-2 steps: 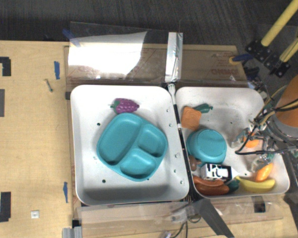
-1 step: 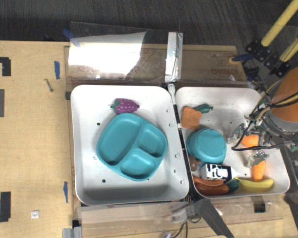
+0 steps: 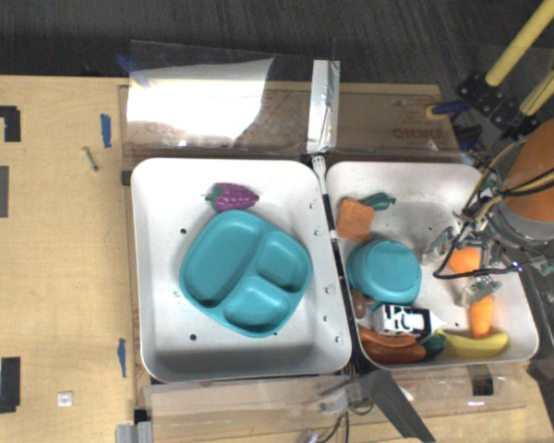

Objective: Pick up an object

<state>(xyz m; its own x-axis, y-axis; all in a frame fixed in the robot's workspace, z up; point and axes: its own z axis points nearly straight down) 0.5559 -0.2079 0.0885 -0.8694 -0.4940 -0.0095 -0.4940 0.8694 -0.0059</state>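
My gripper (image 3: 462, 264) hangs low over the right side of the right bin (image 3: 415, 178), under the grey wrist and its orange band (image 3: 543, 178). A small round orange fruit (image 3: 463, 259) lies right at the gripper's tip, partly crossed by dark cables; whether it is gripped is unclear. Close by on the bin floor are an orange carrot (image 3: 481, 315), a yellow banana (image 3: 475, 343), a teal bowl (image 3: 384, 271), a black-and-white block (image 3: 404, 320), a red sausage-shaped piece (image 3: 391, 345) and an orange wedge with a teal stalk (image 3: 355, 218).
The left bin (image 3: 157, 247) holds a teal divided plate (image 3: 246, 272) and purple grapes (image 3: 233, 196). A ridge (image 3: 329, 247) separates the two bins. Yellow poles (image 3: 526, 30) and dark clamps stand at the back right. A shiny sheet (image 3: 198, 104) lies behind the left bin.
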